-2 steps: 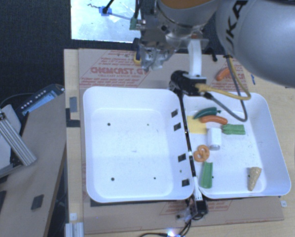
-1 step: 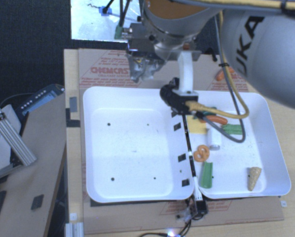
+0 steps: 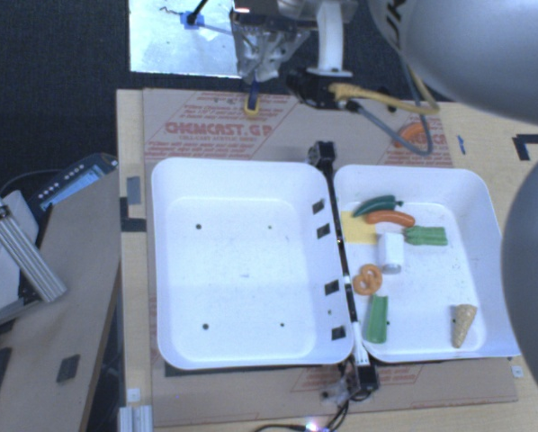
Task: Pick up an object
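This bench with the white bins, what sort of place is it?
Probably a robot lab test bench: a robot arm overhead, two white bins, and small toy food pieces for grasping practice.

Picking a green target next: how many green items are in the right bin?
3. A dark green pepper at the top of the pile, a light green piece to its lower right, and a green bar near the bin's front edge. None look hidden.

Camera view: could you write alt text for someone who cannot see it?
Two shallow white bins sit side by side; the right bin holds small toy foods, including a pretzel and an ice-cream cone. The robot's hand hangs above the bench behind them.
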You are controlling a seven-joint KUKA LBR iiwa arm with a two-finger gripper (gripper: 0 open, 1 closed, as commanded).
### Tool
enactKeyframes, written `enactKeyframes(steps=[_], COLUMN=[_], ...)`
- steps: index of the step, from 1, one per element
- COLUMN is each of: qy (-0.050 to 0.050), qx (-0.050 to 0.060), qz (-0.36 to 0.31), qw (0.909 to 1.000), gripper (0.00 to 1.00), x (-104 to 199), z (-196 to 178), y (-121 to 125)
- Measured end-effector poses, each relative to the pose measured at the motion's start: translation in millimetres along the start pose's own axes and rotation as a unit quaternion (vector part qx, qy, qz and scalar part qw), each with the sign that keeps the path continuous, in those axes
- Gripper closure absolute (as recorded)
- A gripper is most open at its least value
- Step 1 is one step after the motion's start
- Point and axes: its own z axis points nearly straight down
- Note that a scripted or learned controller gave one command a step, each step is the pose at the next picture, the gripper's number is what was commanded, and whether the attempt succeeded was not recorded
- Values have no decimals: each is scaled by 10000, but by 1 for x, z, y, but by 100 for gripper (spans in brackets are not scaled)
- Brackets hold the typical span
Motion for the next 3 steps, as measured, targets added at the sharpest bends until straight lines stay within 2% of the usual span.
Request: enactKeyframes(steps=[1,3], qy=[-4,-3], qx=[21,25], qz=[-2,-23], qw=[10000,10000], gripper=[100,100], x=[-4,1], z=[3,-15], y=[34,33])
